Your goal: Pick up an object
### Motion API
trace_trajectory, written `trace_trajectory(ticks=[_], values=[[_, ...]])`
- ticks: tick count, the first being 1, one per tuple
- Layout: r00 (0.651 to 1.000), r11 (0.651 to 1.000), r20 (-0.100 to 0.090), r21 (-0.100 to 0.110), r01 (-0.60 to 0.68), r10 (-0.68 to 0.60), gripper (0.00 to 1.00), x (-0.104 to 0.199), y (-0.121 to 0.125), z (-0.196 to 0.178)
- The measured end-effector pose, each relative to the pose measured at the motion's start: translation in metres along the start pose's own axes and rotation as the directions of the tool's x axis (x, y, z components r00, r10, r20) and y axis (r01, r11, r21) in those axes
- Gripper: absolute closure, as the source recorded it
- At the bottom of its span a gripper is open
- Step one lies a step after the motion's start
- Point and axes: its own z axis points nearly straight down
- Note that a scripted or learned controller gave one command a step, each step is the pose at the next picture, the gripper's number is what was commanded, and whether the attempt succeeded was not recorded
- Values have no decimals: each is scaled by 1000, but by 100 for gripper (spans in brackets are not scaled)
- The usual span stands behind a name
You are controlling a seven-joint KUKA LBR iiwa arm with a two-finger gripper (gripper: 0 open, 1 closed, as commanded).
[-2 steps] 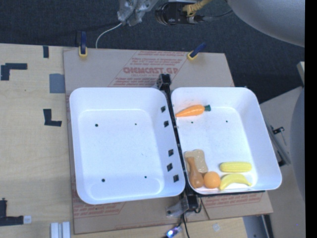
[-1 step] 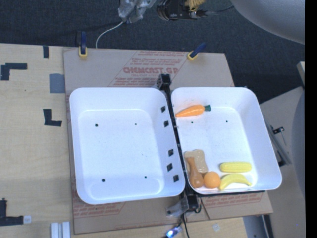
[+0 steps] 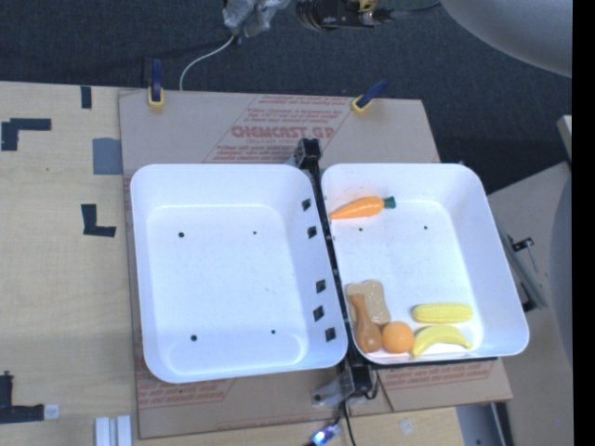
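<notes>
We choose the carrot [image 3: 357,208] in the right bin [image 3: 483,249]: it lies alone, well apart from the crowded corn [image 3: 442,313]. We should descend across its narrow width. The pincer's state we cannot tell.

And here's the bench [image 3: 56,277], pale wood grain, with dark tape marks [image 3: 93,219] scattered over at nine o'clock. Flat on it lies a brown cardboard sheet [image 3: 279,133] with red lettering, pinned at twelve o'clock by two clamps [image 3: 154,89], one toward eleven, one toward one. On the cardboard sit two shallow white bins, touching side by side: the left bin [image 3: 223,277] toward nine o'clock, the right bin [image 3: 418,249] toward three. A row of black clips [image 3: 321,286] runs down the seam between them, from centre toward six o'clock.
</notes>
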Motion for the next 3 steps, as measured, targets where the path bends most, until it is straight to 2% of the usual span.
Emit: trace_trajectory(ticks=[3], values=[[1000, 1000, 4, 2, 4, -4, 100, 2, 0, -29]])
